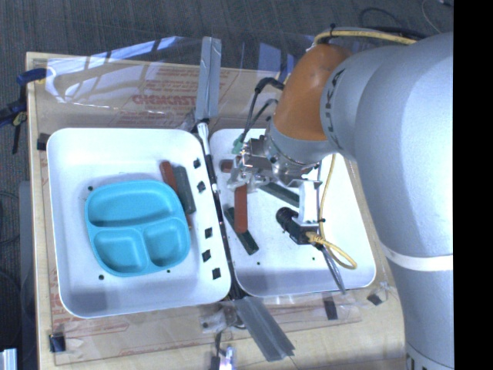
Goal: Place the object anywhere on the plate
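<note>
A blue divided plate [137,228] lies in the left bin [69,284]. In the right bin [354,230] a reddish-brown bar [241,206] points toward me, and a dark grey strip [247,242] lies at its near end. The gripper [239,173] sits directly over the bar's far end, at the left side of the right bin, near the divider. The bar's top meets the gripper's underside, and the contact itself is hidden. A second reddish-brown and dark grey piece [176,183] lies in the left bin against the plate's right rim.
The raised divider [214,222] with black clips runs between the two bins. A black cable fitting [293,226] and a yellow cable [339,257] hang over the right bin. The arm's big grey body [400,145] covers the right side.
</note>
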Available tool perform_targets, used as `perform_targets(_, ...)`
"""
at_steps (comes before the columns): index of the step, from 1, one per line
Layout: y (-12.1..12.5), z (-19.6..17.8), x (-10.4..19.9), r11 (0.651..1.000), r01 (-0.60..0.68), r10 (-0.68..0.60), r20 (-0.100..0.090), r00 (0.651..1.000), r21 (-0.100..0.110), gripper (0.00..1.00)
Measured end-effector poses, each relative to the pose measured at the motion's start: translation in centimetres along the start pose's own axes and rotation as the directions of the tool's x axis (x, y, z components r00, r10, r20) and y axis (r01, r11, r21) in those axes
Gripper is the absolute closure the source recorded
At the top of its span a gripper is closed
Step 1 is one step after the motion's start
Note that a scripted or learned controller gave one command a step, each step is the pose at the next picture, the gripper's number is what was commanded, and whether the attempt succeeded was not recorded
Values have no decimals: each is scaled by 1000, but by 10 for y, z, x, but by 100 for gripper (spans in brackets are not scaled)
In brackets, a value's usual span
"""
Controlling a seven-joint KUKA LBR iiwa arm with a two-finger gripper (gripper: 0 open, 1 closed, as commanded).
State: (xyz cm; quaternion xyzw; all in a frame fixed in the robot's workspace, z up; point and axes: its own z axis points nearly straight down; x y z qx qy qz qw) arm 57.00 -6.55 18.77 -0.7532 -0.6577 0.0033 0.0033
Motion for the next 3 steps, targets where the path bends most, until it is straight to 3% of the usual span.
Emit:
perform_targets(1,-44,0,94,1000,2,-2,2,1000,0,100)
perform_targets(2,-49,0,132,1000,-15,15,3,1000,-2,100)
perform_targets(3,-48,0,132,1000,-16,16,3,1000,-2,0)
